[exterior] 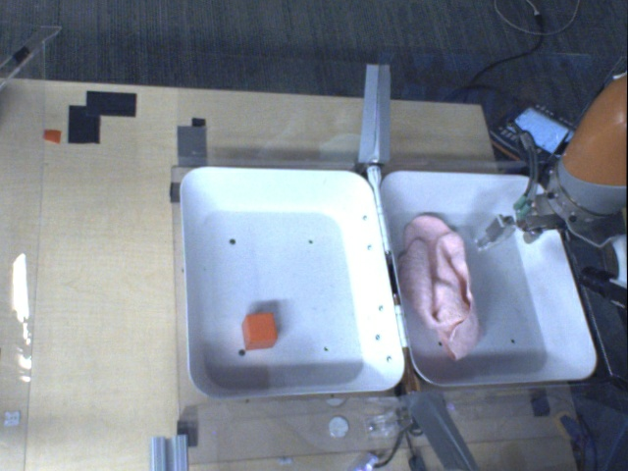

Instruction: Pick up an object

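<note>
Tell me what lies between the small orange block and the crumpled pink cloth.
In the camera view, bare white bin floor and the two bins' adjoining rims separate the orange block from the pink cloth.

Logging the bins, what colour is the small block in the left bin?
Orange. The block shows clearly in the camera view, near the left bin's front.

Two white bins: left bin (206,263) plain white with a few tiny dark dots, right bin (549,351) white too. Small orange block (260,331), bright and plain. Soft pink cloth (442,283), pale, with no pattern. Light tan counter (98,292), like pale wood. Black shapes (96,113) near the far left corner, beside a tiny orange square (52,136). Grey metal bar (374,116) between the bins. Orange band (601,145) on the arm, grey below it. Silver-grey gripper (496,232). Dark blue-grey floor (245,18) beyond the counter.
</note>
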Controlling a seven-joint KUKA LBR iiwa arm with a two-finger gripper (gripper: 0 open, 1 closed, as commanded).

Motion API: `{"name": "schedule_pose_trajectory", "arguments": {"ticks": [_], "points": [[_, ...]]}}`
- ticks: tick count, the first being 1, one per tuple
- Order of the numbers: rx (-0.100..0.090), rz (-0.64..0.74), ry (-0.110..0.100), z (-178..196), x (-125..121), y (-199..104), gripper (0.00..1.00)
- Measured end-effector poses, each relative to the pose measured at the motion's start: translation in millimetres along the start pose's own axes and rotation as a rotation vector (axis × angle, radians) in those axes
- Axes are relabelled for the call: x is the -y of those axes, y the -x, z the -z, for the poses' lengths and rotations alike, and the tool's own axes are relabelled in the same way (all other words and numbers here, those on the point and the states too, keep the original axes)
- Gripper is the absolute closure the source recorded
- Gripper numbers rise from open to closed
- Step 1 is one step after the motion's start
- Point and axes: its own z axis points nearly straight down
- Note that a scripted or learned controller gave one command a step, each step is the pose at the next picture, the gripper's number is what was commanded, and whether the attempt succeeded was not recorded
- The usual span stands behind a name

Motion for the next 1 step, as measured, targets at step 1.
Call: {"name": "schedule_pose_trajectory", "arguments": {"ticks": [1], "points": [[0.002,-0.130,0.004,37.4,-25.4,3.4,0.00]]}}
